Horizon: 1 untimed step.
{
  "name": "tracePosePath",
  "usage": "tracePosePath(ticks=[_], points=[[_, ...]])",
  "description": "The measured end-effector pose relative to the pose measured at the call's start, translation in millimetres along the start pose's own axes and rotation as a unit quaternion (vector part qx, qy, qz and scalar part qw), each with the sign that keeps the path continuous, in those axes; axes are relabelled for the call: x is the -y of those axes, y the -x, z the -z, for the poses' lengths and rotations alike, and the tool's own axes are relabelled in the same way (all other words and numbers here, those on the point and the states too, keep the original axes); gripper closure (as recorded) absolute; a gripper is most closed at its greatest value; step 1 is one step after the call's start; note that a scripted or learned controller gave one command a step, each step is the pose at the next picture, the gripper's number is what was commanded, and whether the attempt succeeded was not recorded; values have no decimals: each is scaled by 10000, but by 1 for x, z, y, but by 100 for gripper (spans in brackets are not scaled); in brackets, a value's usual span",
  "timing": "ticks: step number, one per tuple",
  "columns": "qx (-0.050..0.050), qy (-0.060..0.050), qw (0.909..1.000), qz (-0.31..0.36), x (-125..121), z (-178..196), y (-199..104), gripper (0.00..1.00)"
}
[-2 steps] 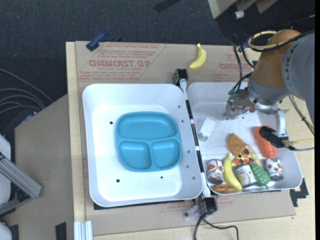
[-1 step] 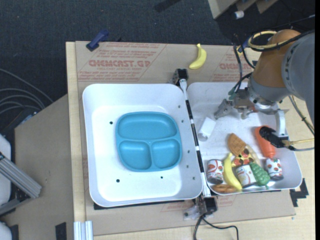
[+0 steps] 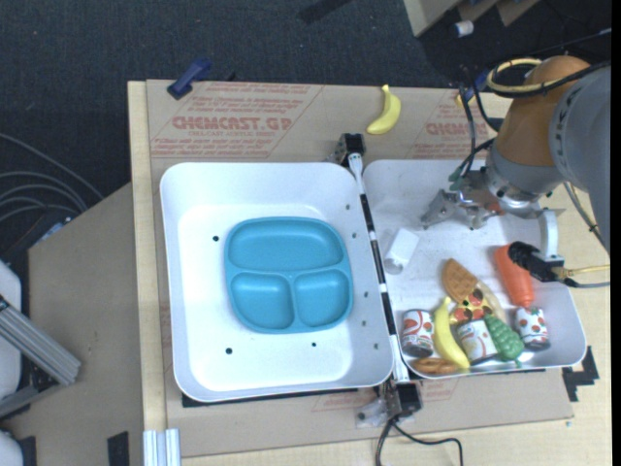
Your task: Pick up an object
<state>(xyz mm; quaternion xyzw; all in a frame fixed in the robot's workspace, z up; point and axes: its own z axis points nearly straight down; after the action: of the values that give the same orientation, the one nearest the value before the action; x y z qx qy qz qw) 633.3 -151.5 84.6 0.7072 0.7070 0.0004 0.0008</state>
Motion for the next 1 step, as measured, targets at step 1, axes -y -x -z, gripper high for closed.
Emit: tracePosePath(ticks=[1], points=[[3,15,10000,3,-1,10,0,100]])
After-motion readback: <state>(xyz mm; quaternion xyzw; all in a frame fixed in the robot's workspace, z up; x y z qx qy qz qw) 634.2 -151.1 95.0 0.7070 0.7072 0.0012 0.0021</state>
